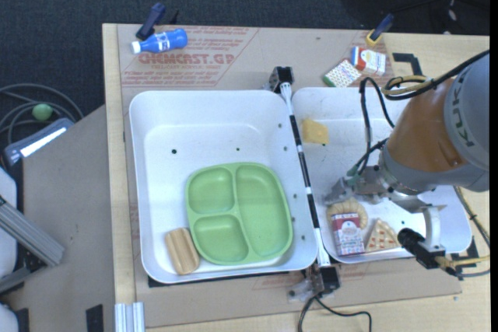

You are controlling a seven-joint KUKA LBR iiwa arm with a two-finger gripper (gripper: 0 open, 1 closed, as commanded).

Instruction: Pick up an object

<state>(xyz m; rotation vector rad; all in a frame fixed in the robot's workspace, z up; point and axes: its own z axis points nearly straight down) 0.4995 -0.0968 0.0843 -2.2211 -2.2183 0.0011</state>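
Note:
My gripper (352, 187) hangs low over the right bin (342, 101), under the grey and orange arm (424, 140). Just below it lies a round tan cookie (346, 211), partly under the gripper. A red packet (348, 234) and a pizza slice (381, 235) lie at the bin's front. A yellow block (314, 131) rests near the bin's back left. In the left bin (156, 120) sit a green divided tray (237, 211) and a tan wafer (181, 250) beside its front left corner.
A blue and white bottle (159, 41) lies on the bench behind the left bin. Small boxes (356, 68) sit behind the right bin. Cables (373, 101) loop off the arm over the right bin's back.

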